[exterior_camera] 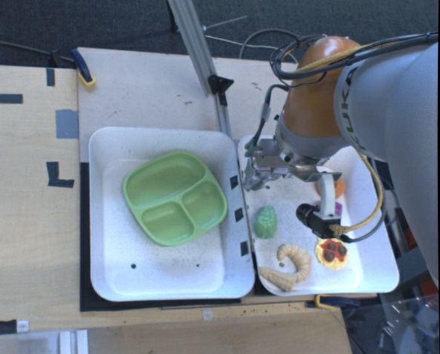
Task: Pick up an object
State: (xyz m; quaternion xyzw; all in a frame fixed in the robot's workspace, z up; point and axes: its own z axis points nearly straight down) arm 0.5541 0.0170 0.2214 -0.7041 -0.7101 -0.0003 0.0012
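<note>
My gripper (252,177) hangs over the far left part of the right bin (375,271), close to the wall between the two bins. A small green knobbly object (265,222) lies in that bin just below the gripper, apart from it. Nearer the front edge rests a tan curved pastry-like piece (292,265). To its right sits a small yellow round thing with a red and dark top (332,253). An orange object (340,186) peeks out beside the wrist, mostly hidden.
The left bin (105,212) holds a light green divided plate (175,196), tilted slightly. A slanted metal pole (196,39) crosses the bench behind the bins. The grey arm with its orange band (320,87) covers the back of the right bin.
</note>
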